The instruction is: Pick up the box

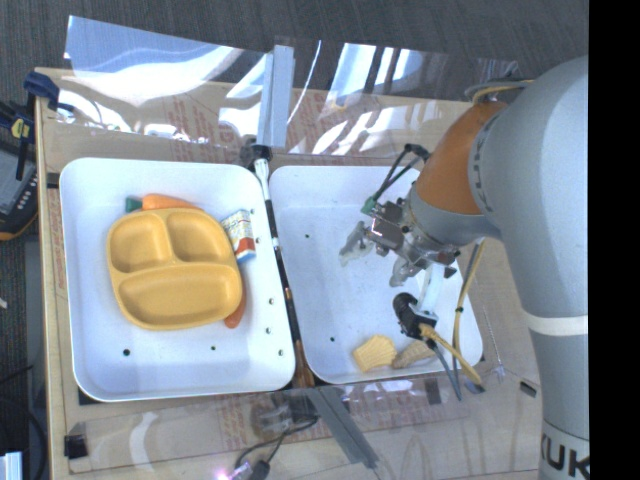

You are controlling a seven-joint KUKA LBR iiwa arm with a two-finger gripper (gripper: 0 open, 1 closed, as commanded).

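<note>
1. Where the right bin [320,303] meets its near wall, a yellow ridged piece like corn [375,352] lies touching a tan wedge [411,356].
2. Over that bin's middle hangs the claw [380,255], its fingers spread apart with nothing between them.
3. In the left bin [100,358], the box [240,236], small and white with red print, rests against the right rim of a yellow divided plate [175,268], well apart from the claw.
4. Farther back, an orange carrot-like toy [165,203] pokes out past the plate's far edge.
</note>
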